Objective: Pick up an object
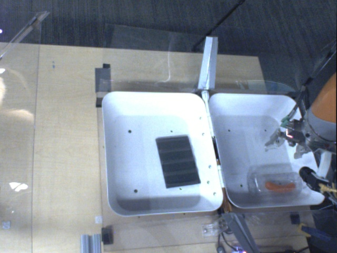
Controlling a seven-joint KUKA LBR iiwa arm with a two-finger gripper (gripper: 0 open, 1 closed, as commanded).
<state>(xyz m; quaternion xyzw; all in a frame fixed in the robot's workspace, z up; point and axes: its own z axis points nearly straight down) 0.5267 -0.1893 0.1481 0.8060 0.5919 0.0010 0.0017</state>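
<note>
Along the right rim of the right bin [247,100] the gripper [287,136] hung above the floor, the arm's orange band [325,105] showing at the edge; whether it was released or clenched could not be told. A clear plastic container with an orange piece inside [274,183] lay near that bin's front right corner, apart from the gripper. A dark ribbed pad [178,161] lay flat mid-floor in the left bin [118,141]. The likely risk was a slip: the container's smooth, see-through wall lay close to the bin's wall, leaving little room for a clean pinch.
</note>
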